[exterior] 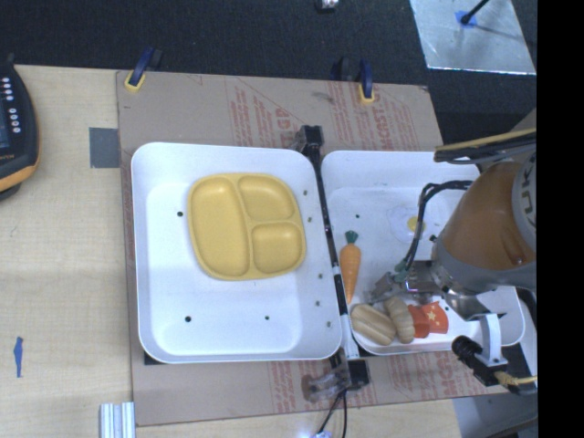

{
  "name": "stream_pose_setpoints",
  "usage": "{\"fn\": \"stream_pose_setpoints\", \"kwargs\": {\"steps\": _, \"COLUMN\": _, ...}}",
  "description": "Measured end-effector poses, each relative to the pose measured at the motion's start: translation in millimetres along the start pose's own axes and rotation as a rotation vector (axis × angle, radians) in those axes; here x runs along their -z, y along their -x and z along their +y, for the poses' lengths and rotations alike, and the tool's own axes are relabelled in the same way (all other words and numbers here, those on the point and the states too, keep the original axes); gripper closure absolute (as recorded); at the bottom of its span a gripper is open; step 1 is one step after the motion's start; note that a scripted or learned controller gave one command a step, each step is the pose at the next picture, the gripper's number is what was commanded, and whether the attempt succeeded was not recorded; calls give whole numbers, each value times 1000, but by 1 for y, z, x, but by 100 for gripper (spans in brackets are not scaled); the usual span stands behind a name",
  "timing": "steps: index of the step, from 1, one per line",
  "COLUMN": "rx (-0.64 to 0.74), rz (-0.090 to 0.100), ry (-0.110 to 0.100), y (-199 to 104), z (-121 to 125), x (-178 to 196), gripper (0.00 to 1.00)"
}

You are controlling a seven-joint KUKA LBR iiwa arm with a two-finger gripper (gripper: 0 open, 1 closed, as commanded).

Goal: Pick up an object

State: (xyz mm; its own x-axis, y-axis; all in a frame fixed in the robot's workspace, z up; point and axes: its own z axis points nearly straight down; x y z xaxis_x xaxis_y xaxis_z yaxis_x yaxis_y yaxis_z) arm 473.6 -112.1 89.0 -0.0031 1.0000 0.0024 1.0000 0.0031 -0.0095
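In the right bin (365,176) an orange toy carrot (349,260) with a green top lies along the left wall. Near the bin's front edge sit a tan bread roll (370,324), a second tan piece (400,318) and a red object (428,318). My gripper (394,287) hangs low over this group, just above and touching distance from the tan pieces. The arm's orange band (484,222) covers the bin's right side and hides the fingers' gap.
The left bin (164,327) holds a yellow three-compartment plate (246,224). A black divider strip (327,235) runs between the bins. Clamps (366,82) hold the cardboard sheet at the back. A black-and-orange pendant (14,126) lies at the far left.
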Motion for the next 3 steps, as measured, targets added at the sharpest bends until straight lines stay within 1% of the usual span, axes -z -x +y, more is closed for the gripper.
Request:
{"fn": "stream_pose_setpoints", "kwargs": {"steps": 1, "rx": 2, "rz": -2, "ry": 9, "y": 1, "z": 3, "x": 13, "gripper": 100}}
{"fn": "stream_pose_setpoints", "kwargs": {"steps": 2, "rx": 2, "rz": -3, "ry": 9, "y": 1, "z": 3, "x": 13, "gripper": 0}}
{"fn": "stream_pose_setpoints", "kwargs": {"steps": 3, "rx": -4, "rz": -5, "ry": 9, "y": 69, "z": 21, "x": 3, "gripper": 0}}
